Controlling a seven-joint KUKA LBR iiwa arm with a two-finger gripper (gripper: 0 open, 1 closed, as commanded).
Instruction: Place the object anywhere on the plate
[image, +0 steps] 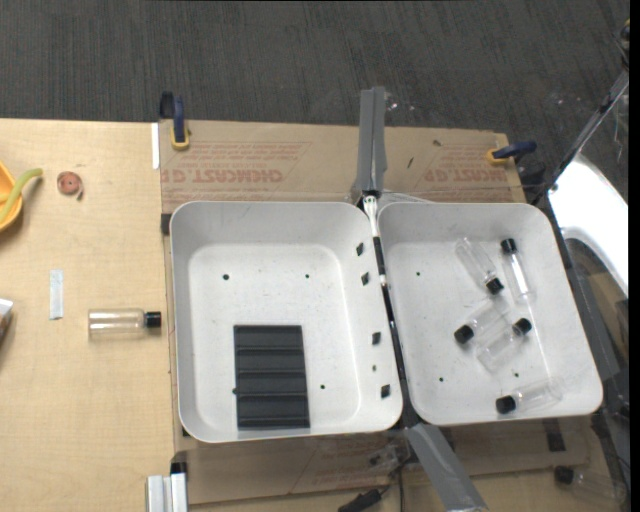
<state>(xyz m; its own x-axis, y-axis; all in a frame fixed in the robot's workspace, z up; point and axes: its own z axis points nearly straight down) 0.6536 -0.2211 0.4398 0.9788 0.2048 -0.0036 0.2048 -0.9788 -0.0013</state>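
Vials (495, 305), clear, outlines faint, right bin (420, 300)

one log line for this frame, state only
left bin: black ribbed plate | right bin: clear vials with black caps, loose, none on plate | bench: one more vial left of the bins

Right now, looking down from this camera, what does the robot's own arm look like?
By the right edge, beside the right shallow white bin, a smooth, pale grey-white rounded casing curves in; it looks like part of the arm. A thin dark line, perhaps a cable, slants above it. I can read no markings.
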